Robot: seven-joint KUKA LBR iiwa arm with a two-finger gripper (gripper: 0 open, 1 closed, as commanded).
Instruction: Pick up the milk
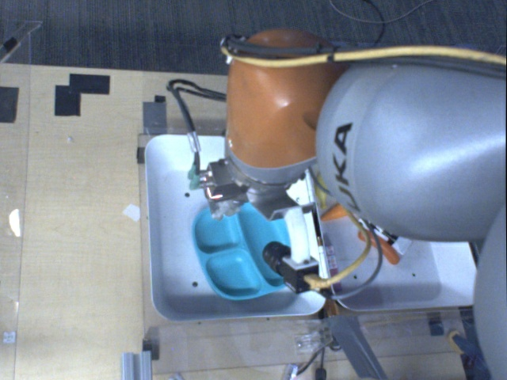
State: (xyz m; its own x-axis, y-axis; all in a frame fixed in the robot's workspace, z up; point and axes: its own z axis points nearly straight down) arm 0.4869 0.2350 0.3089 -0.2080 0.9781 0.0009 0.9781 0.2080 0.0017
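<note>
Two shallow white bins sit side by side on your bench as the grey arm (412, 133) reaches in from the right, its orange band (273, 101) bulking over the left bin (170, 212). Your gripper (224, 203) hangs low at the far rim of a blue tray (230, 271), a compartmented dish lying toward that bin's near wall. Whether the claw is apart or together, you cannot tell from this angle. Where the milk lies you cannot tell either; the arm covers much of both bins. In the right bin (428, 287), a small orange-and-white item (390, 248) peeks out beside the arm.
</note>
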